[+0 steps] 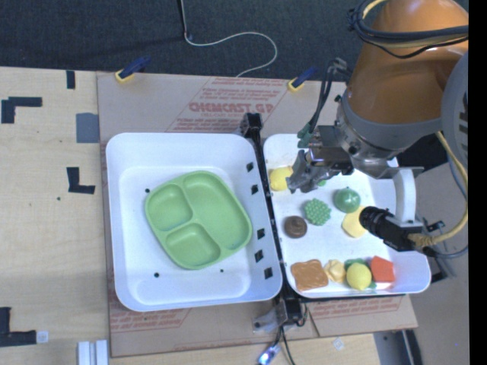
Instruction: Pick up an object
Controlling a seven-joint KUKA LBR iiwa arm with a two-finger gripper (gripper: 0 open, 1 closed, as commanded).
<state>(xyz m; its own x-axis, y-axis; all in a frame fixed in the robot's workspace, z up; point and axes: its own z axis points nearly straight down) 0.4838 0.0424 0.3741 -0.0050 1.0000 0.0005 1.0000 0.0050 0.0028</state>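
- The yellow fruit (279,179) is lying in the right bin (411,284), up and to the left of the spiky green ball (317,211), close to the bin's left wall
- It is looking rounded from this angle, so no clear long axis or pointing direction can be read from it
- The end effector (308,175) is hanging just above the spiky green ball and just beside the yellow fruit on its right; whether it is spread or pressed together cannot be told, and nothing is visibly sitting in it
- The arm (403,59) is reaching in from the upper right of the spiky green ball, its orange band bulking over the bin's far right corner and its wrist angling down and to the left
- A brown disc (295,226) is resting just down-left of the spiky green ball, and a smooth green ball (347,199) is sitting to its right
- A yellow block (352,225) is lying down-right of the spiky green ball
- A slice of toast (308,274) is lying flat well below the spiky green ball, its longer side running left to right, with a red block (382,271) further right along the same wall
- A green divided plate (198,219) is lying in the left bin (122,204), well to the left of the spiky green ball
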